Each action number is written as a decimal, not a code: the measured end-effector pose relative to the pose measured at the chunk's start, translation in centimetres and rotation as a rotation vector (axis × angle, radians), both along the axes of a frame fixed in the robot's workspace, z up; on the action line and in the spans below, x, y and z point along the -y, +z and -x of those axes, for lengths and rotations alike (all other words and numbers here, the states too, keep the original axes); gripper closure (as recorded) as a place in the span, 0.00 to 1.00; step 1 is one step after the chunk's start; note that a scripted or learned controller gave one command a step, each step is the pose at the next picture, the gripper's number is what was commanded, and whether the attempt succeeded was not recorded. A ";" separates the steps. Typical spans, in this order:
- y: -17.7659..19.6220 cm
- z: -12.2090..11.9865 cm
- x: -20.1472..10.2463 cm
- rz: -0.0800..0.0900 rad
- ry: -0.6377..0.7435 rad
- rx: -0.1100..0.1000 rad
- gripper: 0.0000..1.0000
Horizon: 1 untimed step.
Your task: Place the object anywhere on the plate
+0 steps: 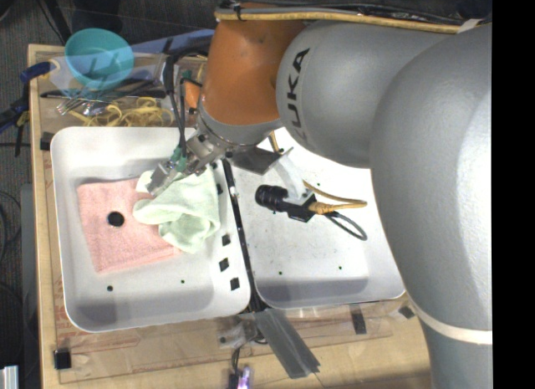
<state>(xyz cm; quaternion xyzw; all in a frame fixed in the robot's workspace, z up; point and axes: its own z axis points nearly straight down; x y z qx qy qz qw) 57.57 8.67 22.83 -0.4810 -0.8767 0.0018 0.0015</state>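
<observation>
A flat pink plate (117, 232) lies in the left bin (84, 308). A small black object (115, 219) rests on its upper part. A pale green cloth (185, 210) is bunched over the plate's right end, and its top corner is drawn up toward the arm. My gripper (171, 167) hangs over the left bin's back right area, shut on that raised corner of the cloth. The grey and orange arm covers much of the back of both bins.
The right bin (318, 283) sits beside the left one, with a raised divider (238, 253) between them. Behind the left bin stand a blue bowl (99, 57) and a tangle of yellow bands and tools (125, 111).
</observation>
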 end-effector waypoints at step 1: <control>-3.7 -1.3 0.5 -0.001 0.110 0.000 0.00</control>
